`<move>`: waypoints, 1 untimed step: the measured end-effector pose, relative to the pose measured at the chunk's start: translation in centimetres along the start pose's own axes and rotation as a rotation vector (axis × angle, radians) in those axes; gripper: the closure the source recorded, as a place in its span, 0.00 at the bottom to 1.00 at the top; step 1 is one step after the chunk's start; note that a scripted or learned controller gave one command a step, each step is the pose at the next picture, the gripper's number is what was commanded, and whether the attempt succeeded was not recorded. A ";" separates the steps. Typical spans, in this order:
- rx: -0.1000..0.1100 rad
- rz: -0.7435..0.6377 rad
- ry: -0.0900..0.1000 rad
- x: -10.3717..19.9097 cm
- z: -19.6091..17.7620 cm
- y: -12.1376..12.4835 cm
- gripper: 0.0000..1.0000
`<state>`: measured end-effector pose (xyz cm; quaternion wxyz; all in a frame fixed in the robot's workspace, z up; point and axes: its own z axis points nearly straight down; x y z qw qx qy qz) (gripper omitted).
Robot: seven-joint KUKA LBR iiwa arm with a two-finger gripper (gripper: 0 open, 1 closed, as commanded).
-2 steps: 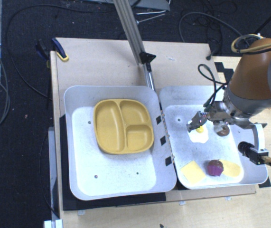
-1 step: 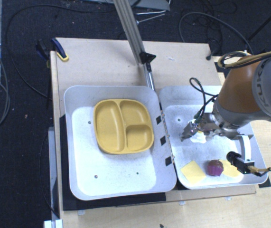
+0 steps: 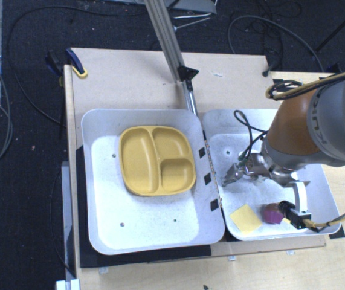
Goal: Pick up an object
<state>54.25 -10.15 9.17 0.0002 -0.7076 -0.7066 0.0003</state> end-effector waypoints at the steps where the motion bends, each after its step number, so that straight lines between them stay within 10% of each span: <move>1: -0.006 0.002 -0.002 -0.1 -1.3 0.1 1.00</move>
